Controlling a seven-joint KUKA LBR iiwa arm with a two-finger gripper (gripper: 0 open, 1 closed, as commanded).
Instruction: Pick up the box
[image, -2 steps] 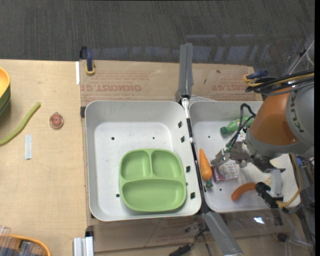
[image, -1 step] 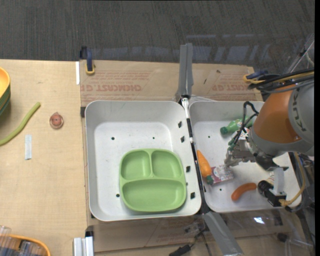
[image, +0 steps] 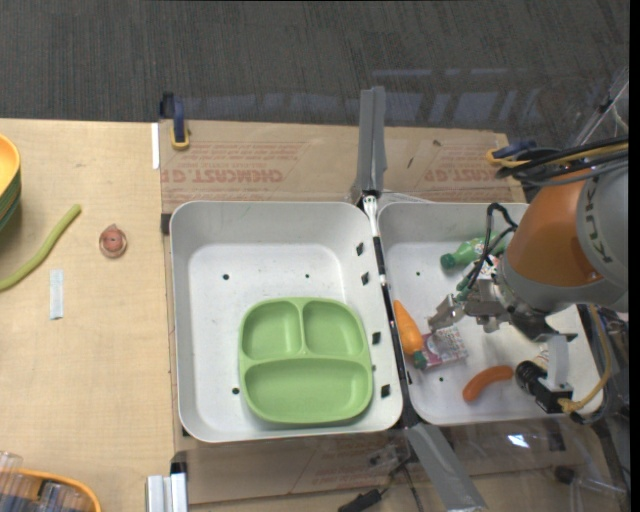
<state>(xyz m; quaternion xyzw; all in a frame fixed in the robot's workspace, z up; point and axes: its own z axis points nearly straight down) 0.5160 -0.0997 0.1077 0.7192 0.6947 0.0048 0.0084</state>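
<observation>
Camera view: my pincer (image: 447, 315) is low in the right bin (image: 425, 400), just above the box (image: 444, 348). Whether it's spread or pinching, I can't tell. The box lies flat near the bin's left wall, beside the carrot (image: 406, 326), so the approach is tight. Sausage (image: 487, 382) sits nearer, green plate (image: 305, 360) in the left bin (image: 190, 300).

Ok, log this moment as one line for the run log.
task: pick up box | hand: low in right bin, just above box | box: lying on bin floor beside carrot | left bin: green tray
</observation>
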